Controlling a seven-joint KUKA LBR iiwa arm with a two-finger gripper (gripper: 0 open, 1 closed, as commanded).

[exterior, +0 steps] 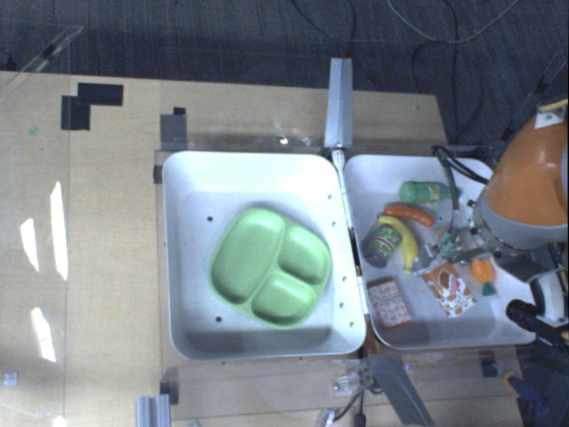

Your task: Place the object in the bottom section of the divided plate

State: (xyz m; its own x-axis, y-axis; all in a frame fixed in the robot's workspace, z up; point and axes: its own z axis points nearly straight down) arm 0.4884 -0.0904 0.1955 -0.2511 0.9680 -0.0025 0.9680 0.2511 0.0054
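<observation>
A smooth, matt green plastic divided plate (271,268) sits in a glossy white plastic bin (182,238). The bench (89,265) is pale wood-look laminate, lightly reflective.

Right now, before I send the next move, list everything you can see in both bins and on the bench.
Divided plate: one, green, three sections, left bin.
Left bin: one, white, centre of bench.
Right bin: one, white, beside the left bin.
Bottle: one, green, top of right bin.
Carrot-like item: one, orange-red, below the bottle.
Can: one, dark with green label, left part of right bin.
Banana: one, yellow, against the can.
Small box: one, reddish, lower left of right bin.
Packet: one, white and orange, lower middle of right bin.
Arm: one, grey with orange band, over the right bin's right side.
</observation>
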